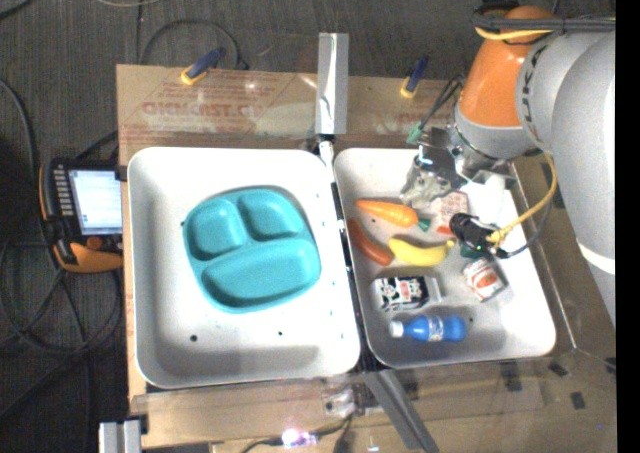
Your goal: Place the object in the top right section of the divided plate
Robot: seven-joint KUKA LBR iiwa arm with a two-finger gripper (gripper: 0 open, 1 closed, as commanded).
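Two white bins sit side by side on the worktop. The left bin [160,341] holds one teal divided plate [252,246] with three sections. The right bin [530,331] holds one carrot [386,211], one banana [418,251], one orange-red piece [370,242], one blue bottle [430,328], one black-and-white carton [405,290] and one small can [483,279]; no label is readable. The gripper [432,181] hangs just right of the carrot's tip; its opening cannot be told.

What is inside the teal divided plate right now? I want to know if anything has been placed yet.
All three sections of the teal divided plate show bare teal, nothing covered. The carrot lies in the right bin.
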